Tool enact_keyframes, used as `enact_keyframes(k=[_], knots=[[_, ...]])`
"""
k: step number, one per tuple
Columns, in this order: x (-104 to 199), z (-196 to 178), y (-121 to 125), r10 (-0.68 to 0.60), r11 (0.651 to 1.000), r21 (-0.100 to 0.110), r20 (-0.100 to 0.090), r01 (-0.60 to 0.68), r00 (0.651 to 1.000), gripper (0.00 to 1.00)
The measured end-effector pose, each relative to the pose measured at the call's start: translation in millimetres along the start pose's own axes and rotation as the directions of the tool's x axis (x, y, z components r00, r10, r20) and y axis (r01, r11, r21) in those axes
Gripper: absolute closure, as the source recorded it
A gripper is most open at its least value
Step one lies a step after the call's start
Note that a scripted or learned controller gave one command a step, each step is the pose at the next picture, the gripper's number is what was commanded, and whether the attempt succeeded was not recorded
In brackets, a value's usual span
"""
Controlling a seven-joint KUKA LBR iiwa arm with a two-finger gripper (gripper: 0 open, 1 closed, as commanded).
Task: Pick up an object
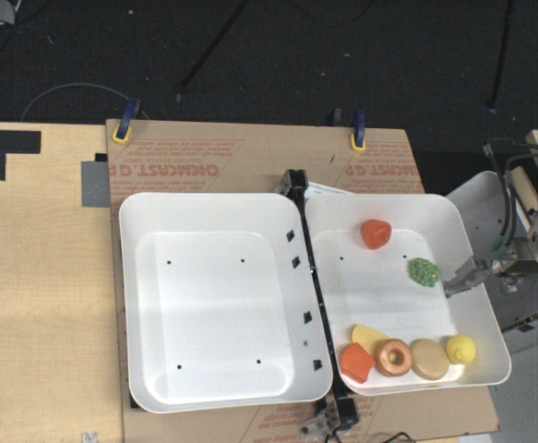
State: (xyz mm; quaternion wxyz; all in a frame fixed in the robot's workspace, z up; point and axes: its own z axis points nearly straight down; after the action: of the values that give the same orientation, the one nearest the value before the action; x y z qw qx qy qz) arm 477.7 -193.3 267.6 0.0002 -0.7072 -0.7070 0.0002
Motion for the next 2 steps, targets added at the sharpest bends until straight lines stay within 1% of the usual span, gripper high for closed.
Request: enact_keyframes(k=[1, 2], knots=[[-19.8, 80.7, 32.6, 0.000, 1.000, 0.007, -0.002, 0.000, 1.000, 0.00], [-18.8, 176.5, 95.9, -0.002, 1.000, 0.007, -0.002, 0.002, 1.000, 0.00]])
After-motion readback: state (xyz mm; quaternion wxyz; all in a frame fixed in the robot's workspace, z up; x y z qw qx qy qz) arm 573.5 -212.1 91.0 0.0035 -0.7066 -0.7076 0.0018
